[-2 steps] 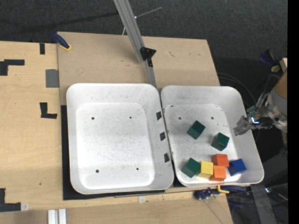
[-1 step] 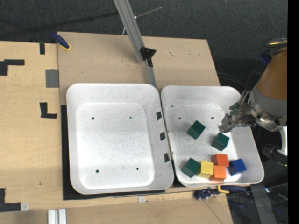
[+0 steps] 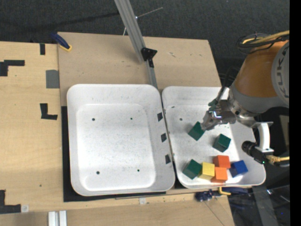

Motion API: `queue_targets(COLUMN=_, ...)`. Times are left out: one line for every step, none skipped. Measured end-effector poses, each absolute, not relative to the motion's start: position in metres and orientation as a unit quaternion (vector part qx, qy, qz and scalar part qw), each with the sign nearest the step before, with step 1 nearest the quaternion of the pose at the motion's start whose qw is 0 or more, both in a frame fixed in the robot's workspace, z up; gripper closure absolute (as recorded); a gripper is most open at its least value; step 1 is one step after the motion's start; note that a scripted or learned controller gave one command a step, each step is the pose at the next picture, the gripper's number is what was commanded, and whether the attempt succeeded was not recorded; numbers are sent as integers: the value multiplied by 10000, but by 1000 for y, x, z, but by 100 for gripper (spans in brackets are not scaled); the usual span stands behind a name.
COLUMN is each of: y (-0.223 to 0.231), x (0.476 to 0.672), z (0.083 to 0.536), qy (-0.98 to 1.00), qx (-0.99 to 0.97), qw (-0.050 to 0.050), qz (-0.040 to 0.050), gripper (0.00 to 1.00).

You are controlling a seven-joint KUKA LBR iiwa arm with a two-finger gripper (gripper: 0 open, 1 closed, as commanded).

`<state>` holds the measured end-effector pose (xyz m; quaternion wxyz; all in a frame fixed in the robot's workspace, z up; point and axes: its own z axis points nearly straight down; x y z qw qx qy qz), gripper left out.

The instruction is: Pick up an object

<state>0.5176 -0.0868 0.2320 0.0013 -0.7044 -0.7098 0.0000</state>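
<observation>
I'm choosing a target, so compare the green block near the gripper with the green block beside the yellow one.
The upper green block lies alone, tilted, right by the gripper. The lower green block touches the yellow block in a cluster near the bin's front edge. Both are dark green cubes of similar size.

robotics lab or test cell, not a home. plywood bench with black tape marks stuck on its left part and a blue-and-yellow clamp at the back edge. two shallow white bins side by side on a black mat, fixed setup. aluminium pole slants up from the bench, with a black bracket on it. industrial arm, grey with orange band, comes in from the right, with yellow cables looped above it. right bin holds plain coloured cubes, green, yellow, orange, blue, typical test props. dark floor beyond the bench.
</observation>
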Motion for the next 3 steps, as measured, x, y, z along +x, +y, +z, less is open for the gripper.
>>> queue_targets(y=-29, x=532, z=236, qy=-7100, qx=-7042, qw=12, qz=-3, gripper=100)
queue_targets(y=22, x=552, z=244, qy=-7097, qx=-7045, qw=8, qz=-6, gripper=100)
queue_targets(y=65, x=571, z=248, qy=-7092, qx=-7050, qw=6, qz=-2, gripper=100)
